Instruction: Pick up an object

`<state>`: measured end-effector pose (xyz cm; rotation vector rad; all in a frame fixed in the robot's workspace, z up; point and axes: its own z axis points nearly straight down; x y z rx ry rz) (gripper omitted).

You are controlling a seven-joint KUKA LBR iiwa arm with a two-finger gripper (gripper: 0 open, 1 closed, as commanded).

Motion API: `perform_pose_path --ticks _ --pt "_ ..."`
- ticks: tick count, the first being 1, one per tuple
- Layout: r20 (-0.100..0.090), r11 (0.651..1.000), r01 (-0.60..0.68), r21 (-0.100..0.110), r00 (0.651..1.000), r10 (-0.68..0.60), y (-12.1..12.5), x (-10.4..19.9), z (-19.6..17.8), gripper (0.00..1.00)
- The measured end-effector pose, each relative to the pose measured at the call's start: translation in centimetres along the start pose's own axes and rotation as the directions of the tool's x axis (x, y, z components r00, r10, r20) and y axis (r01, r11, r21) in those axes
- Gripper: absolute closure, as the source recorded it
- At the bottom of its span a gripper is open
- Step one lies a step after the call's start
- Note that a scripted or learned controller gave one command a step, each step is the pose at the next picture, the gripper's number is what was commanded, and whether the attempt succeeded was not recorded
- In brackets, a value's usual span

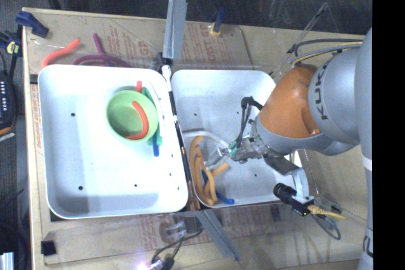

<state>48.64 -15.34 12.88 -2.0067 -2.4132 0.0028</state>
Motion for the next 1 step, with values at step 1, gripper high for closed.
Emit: perform_pose_path --ticks 1 --pt "0.004 0.999 0.046 -0.007 0.999 -0.046 1.10 2.28 3.32 0.00"
